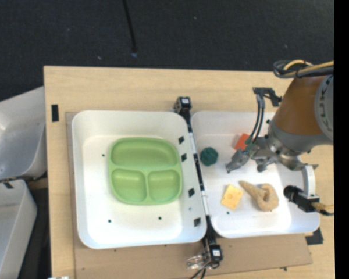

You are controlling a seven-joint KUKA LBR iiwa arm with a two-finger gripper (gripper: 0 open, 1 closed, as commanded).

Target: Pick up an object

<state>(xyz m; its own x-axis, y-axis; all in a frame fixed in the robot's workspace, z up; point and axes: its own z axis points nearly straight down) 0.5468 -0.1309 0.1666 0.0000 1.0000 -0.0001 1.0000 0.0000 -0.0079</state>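
In the right bin lie a teal ball, a small orange-red piece, a yellow cheese-like wedge and a tan curved pastry-shaped piece. My gripper hangs over the middle of this bin, just above the pastry piece and wedge and right of the ball. Its fingers are spread open with nothing between them. The orange-red piece sits just behind the left finger, partly hidden by the gripper's cables.
The left bin holds a green divided plate. A ridge with black clips separates the two bins. The arm's orange-banded wrist covers the right bin's far right side.
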